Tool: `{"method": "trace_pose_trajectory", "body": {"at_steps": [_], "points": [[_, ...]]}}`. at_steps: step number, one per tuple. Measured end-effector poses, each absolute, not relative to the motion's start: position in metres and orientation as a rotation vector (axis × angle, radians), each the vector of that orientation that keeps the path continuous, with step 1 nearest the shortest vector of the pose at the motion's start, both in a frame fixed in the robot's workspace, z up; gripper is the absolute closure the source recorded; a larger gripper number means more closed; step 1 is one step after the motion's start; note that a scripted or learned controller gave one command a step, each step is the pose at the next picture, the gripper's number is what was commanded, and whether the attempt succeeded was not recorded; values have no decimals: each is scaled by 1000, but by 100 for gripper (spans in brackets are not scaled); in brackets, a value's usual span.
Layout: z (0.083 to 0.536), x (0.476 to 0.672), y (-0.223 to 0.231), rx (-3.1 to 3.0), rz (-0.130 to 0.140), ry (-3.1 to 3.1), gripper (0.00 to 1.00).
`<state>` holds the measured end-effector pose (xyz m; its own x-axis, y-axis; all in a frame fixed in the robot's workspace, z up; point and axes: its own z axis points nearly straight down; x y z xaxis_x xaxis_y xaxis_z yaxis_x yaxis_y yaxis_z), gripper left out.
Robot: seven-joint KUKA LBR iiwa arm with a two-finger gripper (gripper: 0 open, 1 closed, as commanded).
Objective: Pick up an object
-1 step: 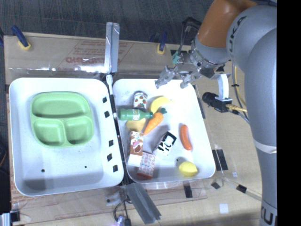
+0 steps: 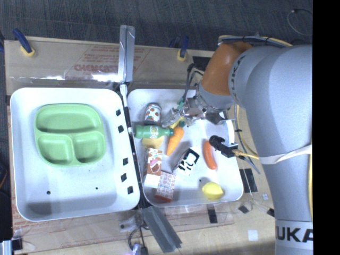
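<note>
your gripper (image 2: 183,112) sits low in the right bin (image 2: 231,187), near its far edge, beside the small can (image 2: 152,112) and just above the carrot (image 2: 175,140); you cannot tell its state. around it you see the green bottle (image 2: 151,132), a red sausage (image 2: 210,155), a lemon (image 2: 212,190) and cartons (image 2: 159,174). the left bin (image 2: 21,195) holds a green divided tray (image 2: 69,133).

A green divided tray (image 2: 69,133) is lying in the left white bin (image 2: 21,195); blue clamps (image 2: 23,42) are gripping the bench's edge.
</note>
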<state>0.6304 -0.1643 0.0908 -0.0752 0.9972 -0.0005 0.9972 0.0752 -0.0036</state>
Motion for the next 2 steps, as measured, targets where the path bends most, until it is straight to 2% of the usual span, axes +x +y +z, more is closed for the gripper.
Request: {"method": "trace_pose_trajectory", "body": {"at_steps": [1,2], "points": [[99,630,-164,-2129,10,-2302,100],[213,626,-92,-2145,3,-2292,100]]}}
